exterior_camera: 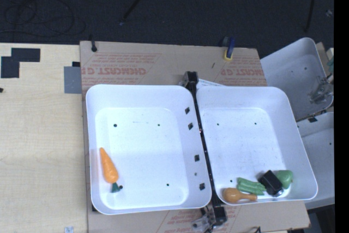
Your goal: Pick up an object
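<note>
An orange toy carrot (108, 165) with a small dark green top lies near the front left corner of the left bin (136, 101). At the front right corner of the right bin (245, 106) several small things cluster together. A green pea pod (251, 186) lies beside a black block (270, 182). A light green piece (284, 176) sits just right of the block. An orange-yellow gourd-shaped toy (238, 195) lies against the front wall.
Both bins rest on a cardboard sheet (163, 65) with a blue clamp (229, 48) at its back edge. A black divider strip (197, 144) runs between the bins. A pale grey metal panel (294, 68) stands to the right. Wooden bench top (38, 139) spreads left.
</note>
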Available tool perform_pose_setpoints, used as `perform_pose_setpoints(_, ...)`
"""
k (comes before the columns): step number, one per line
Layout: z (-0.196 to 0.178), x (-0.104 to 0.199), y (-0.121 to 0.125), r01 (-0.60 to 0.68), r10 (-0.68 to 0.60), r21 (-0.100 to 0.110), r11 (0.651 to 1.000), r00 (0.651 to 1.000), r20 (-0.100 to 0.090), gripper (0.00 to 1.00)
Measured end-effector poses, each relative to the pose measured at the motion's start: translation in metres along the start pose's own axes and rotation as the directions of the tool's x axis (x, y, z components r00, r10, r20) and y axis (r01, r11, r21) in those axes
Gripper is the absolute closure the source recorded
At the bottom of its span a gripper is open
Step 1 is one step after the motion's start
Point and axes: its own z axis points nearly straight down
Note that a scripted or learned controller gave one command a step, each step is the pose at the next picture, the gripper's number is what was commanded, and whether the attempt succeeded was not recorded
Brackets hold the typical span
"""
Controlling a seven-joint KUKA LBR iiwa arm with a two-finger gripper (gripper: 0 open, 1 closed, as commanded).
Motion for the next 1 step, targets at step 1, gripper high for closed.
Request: perform_pose_setpoints(1,0.0136,0.0013,-0.0304,0.007,-0.007,-0.001,1.0,1.0,-0.002,1.0)
